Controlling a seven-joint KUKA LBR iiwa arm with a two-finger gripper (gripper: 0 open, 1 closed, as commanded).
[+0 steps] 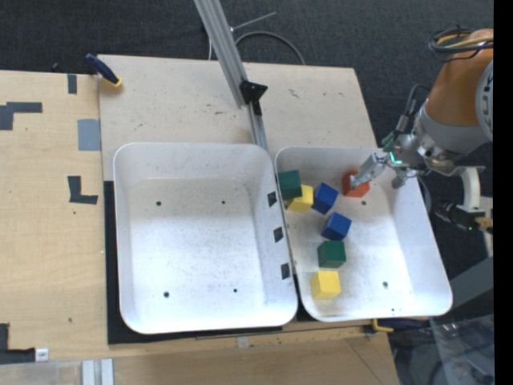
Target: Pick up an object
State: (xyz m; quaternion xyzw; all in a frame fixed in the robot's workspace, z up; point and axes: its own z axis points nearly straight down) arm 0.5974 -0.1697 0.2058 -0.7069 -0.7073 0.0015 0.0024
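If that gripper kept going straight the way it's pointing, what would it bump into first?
Most likely the red block, which sits right at the tip of the gripper in the right bin. Beyond it lies a blue cube. Depth is hard to judge from above, so the gripper may already be touching the red block.

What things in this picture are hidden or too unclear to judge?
- Orange block, camera view: partly covered by the gripper; whether it is gripped is unclear.
- Yellow block by the green block: partly hidden behind it.
- Arm: cut off by the right edge.
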